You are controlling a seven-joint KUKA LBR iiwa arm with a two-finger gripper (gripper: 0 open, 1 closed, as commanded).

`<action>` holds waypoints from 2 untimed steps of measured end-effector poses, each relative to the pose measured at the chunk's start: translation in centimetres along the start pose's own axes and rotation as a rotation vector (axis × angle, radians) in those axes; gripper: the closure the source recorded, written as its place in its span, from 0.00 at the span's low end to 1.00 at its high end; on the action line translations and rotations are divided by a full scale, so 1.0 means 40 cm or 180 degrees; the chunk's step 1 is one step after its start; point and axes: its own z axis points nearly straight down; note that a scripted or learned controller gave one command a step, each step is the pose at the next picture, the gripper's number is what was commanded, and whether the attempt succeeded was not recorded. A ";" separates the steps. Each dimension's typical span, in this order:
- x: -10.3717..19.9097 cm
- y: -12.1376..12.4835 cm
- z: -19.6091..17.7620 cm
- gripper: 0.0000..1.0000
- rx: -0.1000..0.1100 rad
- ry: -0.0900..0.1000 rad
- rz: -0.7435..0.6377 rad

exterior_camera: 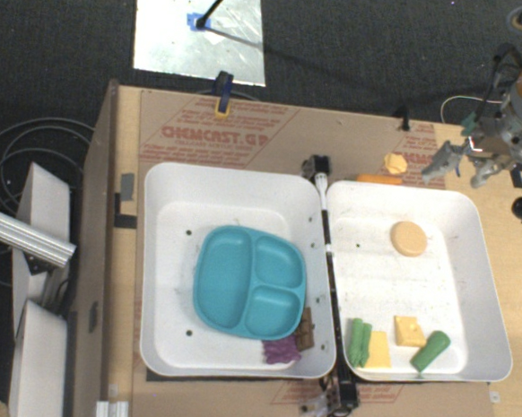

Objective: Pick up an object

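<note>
My gripper hangs at the upper right, beyond the far rim of the right bin, open with nothing between its fingers. Inside that bin a round tan disc lies near the back. Along the front lie a yellow cube, a green pickle-shaped piece, a green strip and a yellow wedge. The left bin holds a teal divided plate, with a purple piece and a brown piece at its front right edge.
Behind the right bin, an orange stick and a small yellow object lie on the cardboard just left of the gripper. Cables run at the far right, and a metal sheet lies on the floor beyond the bench.
</note>
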 end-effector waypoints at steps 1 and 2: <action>-0.006 -0.010 0.164 0.00 0.0012 0.0003 0.0005; -0.071 0.003 0.454 0.00 0.0027 0.0004 0.0010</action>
